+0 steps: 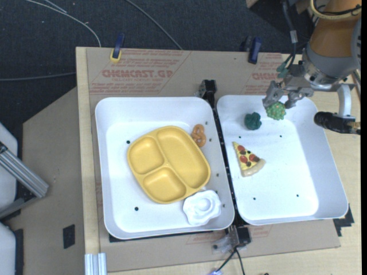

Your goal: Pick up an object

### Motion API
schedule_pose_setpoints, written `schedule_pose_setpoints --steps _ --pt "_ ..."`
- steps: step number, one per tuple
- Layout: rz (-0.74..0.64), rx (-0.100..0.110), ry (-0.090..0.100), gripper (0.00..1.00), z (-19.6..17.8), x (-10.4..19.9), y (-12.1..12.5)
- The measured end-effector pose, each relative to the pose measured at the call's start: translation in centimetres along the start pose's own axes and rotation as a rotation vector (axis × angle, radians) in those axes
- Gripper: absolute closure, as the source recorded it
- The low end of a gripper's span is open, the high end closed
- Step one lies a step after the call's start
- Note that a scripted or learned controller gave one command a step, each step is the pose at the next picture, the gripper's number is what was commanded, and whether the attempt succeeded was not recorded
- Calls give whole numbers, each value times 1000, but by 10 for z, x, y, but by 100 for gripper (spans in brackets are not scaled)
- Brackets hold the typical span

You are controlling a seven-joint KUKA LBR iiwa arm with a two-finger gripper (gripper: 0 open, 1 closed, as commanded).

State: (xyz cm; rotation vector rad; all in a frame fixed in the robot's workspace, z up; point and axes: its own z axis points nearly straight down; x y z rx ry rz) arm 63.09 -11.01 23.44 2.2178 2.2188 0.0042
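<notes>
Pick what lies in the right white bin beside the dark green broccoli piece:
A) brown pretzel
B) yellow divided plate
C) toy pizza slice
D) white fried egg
C: the toy pizza slice lies in the right white bin, below the dark green broccoli piece.

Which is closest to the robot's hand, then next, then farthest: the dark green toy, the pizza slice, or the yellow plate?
From the hand at the right bin's top edge:
1. Dark green toy, just left of the hand and a little nearer the camera.
2. Pizza slice, lower in the same bin.
3. Yellow plate, over in the left bin.
</notes>
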Motion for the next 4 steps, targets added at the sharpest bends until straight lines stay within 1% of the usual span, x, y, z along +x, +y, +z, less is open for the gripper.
schedule_pose_setpoints --steps 1,2,3,4 --pt "-4 8 3 100 10 48 -3" --pt "-3 8 3 100 14 91 -6" --pt "-4 3 2 100 2 141 -9" --pt "-6 3 4 100 1 199 -7"
